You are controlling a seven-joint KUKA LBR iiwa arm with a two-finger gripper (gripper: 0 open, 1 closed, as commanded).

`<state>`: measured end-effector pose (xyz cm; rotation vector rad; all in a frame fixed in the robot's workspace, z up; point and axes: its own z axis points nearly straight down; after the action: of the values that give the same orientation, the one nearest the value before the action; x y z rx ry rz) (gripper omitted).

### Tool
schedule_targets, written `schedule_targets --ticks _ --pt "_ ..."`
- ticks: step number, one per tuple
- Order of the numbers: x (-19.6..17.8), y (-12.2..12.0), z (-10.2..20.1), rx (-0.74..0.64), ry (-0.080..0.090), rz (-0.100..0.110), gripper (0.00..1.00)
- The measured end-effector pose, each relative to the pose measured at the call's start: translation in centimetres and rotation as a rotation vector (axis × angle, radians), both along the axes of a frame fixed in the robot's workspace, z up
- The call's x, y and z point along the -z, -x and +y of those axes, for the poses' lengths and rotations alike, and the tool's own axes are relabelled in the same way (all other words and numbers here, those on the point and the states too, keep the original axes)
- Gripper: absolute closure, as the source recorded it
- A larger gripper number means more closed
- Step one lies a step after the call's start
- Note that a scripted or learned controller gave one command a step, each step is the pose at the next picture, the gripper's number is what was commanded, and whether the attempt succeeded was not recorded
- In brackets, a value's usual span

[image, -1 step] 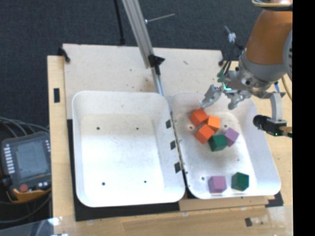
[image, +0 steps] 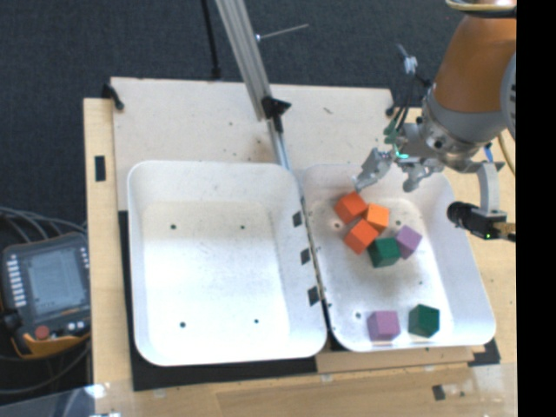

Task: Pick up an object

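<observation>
My gripper hangs open above the back of the right bin, its two grey fingers spread apart with nothing between them. Just below and left of it lies a tight cluster of blocks: an orange block, a lighter orange block, another orange block, a dark green block and a purple block. Near the bin's front edge sit a second purple block and a second green block, apart from each other.
The left bin lies beside the right one, sharing a middle rim. A slanted metal pole rises from the bench behind the bins. A handheld control pendant rests off the bench at far left.
</observation>
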<state>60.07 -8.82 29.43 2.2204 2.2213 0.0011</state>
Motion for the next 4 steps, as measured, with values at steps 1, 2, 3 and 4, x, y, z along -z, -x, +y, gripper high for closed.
schedule_targets --ticks 1,2,3,4 --pt "4.2 0.1 -0.3 0.003 0.002 0.005 0.00" --pt "10.5 0.0 0.0 0.003 0.001 0.007 0.00" --pt "14.9 0.7 -0.4 0.003 0.001 0.006 0.00" --pt "13.5 0.5 -0.4 0.011 0.000 -0.001 1.00"
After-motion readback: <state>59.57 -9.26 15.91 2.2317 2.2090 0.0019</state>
